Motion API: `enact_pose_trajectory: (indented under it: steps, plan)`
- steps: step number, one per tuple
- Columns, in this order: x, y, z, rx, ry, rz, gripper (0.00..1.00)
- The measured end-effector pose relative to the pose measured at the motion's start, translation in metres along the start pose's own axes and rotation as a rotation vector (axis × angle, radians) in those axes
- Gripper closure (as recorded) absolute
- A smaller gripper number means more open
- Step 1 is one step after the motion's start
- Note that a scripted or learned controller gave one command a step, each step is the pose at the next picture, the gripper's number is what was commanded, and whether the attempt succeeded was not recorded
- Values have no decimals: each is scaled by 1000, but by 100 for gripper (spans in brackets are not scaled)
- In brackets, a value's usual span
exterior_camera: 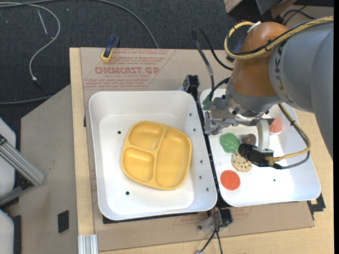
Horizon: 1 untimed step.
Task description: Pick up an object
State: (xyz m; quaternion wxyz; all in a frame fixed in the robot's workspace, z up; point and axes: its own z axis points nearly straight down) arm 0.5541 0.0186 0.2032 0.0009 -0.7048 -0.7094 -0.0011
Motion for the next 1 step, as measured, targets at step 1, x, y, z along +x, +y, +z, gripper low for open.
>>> enact_pose_trajectory:
  steps: [1]
  plan:
    - [51, 4, -2, 0, 0, 0, 100]
